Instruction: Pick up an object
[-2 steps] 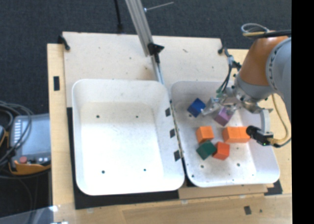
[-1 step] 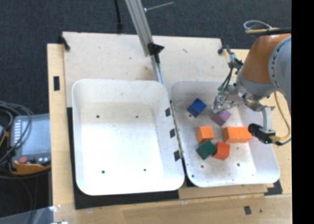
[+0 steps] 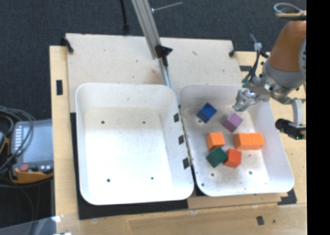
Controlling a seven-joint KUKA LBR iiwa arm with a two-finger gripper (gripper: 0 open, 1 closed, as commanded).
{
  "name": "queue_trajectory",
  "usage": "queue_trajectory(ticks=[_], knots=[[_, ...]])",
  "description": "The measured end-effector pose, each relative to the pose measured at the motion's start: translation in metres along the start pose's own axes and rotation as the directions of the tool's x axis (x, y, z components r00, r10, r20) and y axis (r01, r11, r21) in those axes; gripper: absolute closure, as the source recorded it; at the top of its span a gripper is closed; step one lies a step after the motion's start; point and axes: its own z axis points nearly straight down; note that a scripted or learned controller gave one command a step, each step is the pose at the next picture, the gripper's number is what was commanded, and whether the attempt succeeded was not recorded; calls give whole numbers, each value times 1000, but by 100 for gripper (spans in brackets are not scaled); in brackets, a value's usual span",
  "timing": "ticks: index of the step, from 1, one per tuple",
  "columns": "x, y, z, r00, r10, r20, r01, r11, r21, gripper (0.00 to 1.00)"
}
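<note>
2 shallow white bins side by side on the bench: left bin [image 3: 90,100], right bin [image 3: 278,174]. All loose objects sit in the right bin, 6 blocks total:
- 1 blue cube [image 3: 207,112], upper left of the group
- 1 purple cube [image 3: 232,122], just right of and below the blue one
- 1 small orange cube [image 3: 216,140], centre
- 1 larger orange block [image 3: 249,140], rectangular, right of the small orange cube, apart from it
- 1 dark green cube [image 3: 217,156], directly below the small orange cube, looks to be touching it
- 1 red-orange cube [image 3: 232,158], tight against the green one on its right

So 3 orange-ish, 1 blue, 1 purple, 1 green.

1 arm, coming in from the right, orange band above the wrist. Gripper [image 3: 241,103] is over the upper part of the right bin, pointing down and to the left. Nearest block is the purple cube: it lies just below and slightly left of the fingertips, close, but contact can't be confirmed. Blue cube is further left of the tip, roughly level with it. The orange/green cluster sits well below the tip, toward the near side of the bin.

Purple cube: small, pale violet, matte, rotated diamond-wise to the bin edges, resting flat on the bin floor.

Gripper state: can't tell finger spread at this resolution; no block visible between them

Also in shot: 1 slanted aluminium extrusion post [image 3: 145,15] behind the bins, 1 teach pendant [image 3: 27,150] off the bench at left
</note>
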Motion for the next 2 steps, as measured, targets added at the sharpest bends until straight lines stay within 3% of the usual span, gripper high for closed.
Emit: queue_trajectory(ticks=[1, 2], knots=[[-1, 1, -21, 1000, -5, -2, 5, 1000, 3, 100], [61, 3, -25, 1000, -10, -3, 10, 1000, 7, 100]])
